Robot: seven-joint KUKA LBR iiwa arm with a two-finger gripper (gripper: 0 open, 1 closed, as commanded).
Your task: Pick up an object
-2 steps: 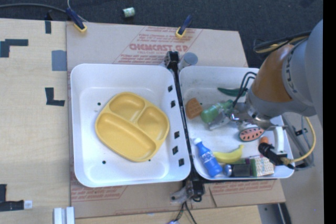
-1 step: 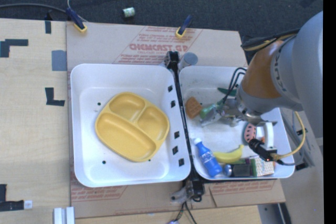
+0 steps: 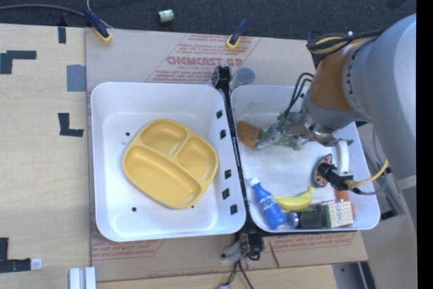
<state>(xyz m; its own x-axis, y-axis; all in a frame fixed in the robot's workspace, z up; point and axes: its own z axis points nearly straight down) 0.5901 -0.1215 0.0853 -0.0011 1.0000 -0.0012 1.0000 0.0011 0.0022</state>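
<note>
The gripper [image 3: 265, 139] reached low into the right bin [image 3: 298, 95] beside a brown object [image 3: 247, 132], with a blue bottle [image 3: 268, 205] and banana [image 3: 295, 200] nearer the front, while a yellow divided plate [image 3: 170, 162] lay in the left bin [image 3: 108, 145].

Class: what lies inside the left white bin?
The left bin holds one yellow divided plate, lying flat on the bin floor. Whatever may sit beneath the plate is covered and cannot be seen.

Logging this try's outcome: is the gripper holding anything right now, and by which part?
Cannot be told. The gripper is low in the right white bin, right beside a small brown object.
</note>
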